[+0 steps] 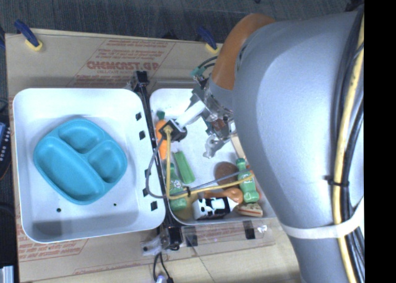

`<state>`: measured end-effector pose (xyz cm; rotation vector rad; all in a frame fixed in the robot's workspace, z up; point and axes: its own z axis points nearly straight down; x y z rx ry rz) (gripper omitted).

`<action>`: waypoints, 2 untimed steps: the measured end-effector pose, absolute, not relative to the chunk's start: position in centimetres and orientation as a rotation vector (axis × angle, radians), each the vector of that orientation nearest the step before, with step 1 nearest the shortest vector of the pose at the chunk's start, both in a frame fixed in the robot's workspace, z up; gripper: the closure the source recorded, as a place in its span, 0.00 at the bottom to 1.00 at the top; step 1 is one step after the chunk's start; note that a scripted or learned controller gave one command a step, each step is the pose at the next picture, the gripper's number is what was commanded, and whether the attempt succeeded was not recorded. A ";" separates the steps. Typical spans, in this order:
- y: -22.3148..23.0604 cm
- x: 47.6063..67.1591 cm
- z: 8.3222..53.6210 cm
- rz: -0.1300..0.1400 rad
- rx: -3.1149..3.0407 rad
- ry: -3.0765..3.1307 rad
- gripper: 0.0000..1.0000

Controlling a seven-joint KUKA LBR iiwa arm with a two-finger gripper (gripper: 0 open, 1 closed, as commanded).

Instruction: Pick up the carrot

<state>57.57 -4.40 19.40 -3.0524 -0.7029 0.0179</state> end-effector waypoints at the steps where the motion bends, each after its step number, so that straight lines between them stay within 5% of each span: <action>1: -4.7 55.6 19.0 0.024 -3.112 -0.356 0.00; 2: -4.1 56.6 19.1 0.011 -3.117 -0.329 0.00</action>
